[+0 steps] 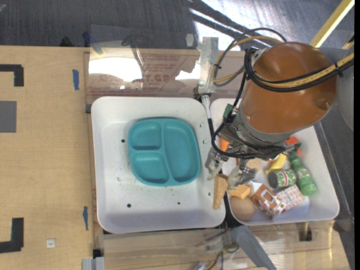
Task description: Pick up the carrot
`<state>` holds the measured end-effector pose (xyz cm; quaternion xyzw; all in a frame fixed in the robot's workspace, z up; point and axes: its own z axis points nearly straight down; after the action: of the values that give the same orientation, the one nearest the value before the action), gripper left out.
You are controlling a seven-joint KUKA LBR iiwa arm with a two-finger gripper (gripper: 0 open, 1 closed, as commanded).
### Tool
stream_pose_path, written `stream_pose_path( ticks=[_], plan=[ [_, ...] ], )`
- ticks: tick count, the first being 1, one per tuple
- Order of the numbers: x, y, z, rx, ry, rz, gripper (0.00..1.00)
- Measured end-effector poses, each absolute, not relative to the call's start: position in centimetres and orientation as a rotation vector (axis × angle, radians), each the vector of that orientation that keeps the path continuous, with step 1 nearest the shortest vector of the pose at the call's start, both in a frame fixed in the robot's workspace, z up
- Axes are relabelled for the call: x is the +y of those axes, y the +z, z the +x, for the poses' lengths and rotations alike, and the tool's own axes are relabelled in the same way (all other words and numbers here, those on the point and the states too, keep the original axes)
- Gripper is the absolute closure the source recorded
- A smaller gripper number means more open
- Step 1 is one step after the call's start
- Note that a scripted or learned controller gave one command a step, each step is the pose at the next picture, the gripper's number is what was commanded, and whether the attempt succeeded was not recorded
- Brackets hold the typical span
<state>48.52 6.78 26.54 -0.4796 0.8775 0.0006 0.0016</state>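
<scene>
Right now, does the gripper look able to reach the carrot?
Probably yes. The gripper hangs over the bin with the food, close beside the carrot, an orange piece mostly hidden under the wrist. Nothing visibly lies between them.

A tray (pixel 165 151) is set in the left bin (pixel 107 167); food items (pixel 281 187) are crowded in the right bin (pixel 326 196).

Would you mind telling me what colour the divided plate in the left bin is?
The divided plate is teal, a blue-green, seen clearly in the camera view.
</scene>
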Motion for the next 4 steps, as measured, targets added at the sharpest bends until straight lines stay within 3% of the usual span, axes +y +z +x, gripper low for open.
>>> stream_pose_path(
  ticks=[1,2,3,4],
  plan=[
    [2.4,24.9,50.4,2.315,0.000,-2.117,1.00],
    [0.8,34.2,48.2,2.027,-0.007,-2.389,1.00],
    [10.8,27.0,47.8,1.971,0.012,-2.445,1.00],
    [2.9,28.1,48.1,1.641,-0.004,-2.673,1.00]
  ],
)
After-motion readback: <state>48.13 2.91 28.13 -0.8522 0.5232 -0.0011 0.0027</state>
